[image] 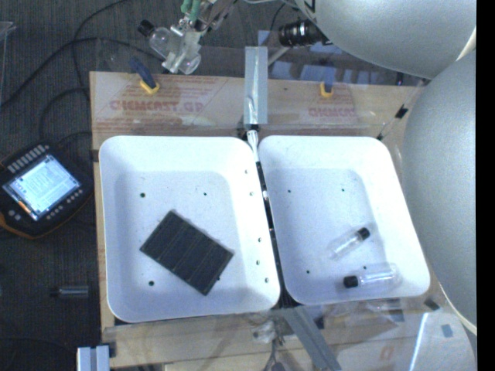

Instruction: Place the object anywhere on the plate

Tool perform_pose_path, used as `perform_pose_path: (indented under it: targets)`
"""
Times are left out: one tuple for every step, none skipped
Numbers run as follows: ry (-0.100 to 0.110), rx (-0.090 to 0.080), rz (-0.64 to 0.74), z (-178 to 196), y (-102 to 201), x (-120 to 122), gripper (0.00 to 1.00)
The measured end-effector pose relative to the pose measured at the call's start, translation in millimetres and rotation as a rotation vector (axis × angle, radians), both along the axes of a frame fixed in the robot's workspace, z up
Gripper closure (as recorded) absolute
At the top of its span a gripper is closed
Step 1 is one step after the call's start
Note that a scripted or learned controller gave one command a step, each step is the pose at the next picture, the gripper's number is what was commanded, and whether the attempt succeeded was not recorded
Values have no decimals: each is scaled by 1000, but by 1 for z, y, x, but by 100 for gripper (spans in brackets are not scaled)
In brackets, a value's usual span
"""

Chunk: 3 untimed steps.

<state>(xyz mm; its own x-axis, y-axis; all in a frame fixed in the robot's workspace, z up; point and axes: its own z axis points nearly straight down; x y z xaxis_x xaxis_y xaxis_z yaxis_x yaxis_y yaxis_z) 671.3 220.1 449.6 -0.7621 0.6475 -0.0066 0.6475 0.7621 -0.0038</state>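
A dark rectangular plate (186, 252) lies flat in the left bin (124, 168), tilted on the bin floor. My gripper (184, 51) is at the top of the view, past the back edge of the left bin and well away from the plate. It is shut on a clear vial (163, 42) with a black cap, which sticks out to the left of the fingers. Two more clear vials with black caps lie in the right bin (387, 168): one (349, 241) near the middle right, the other (371, 276) by the front right corner.
The grey arm fills the upper right and hangs over the right bin's right side. A metal post (255, 83) stands behind the gap between the bins. A handheld pendant with a lit screen (40, 184) lies left of the bench.
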Motion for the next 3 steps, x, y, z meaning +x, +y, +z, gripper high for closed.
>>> perform_pose_path:
  targets:
    - [-1, -2, 0, 8, 1, 1, 100]
    - [-1, -5, 0, 16, 2, 2, 100]
    - [-1, -8, 0, 24, 3, 3, 100]
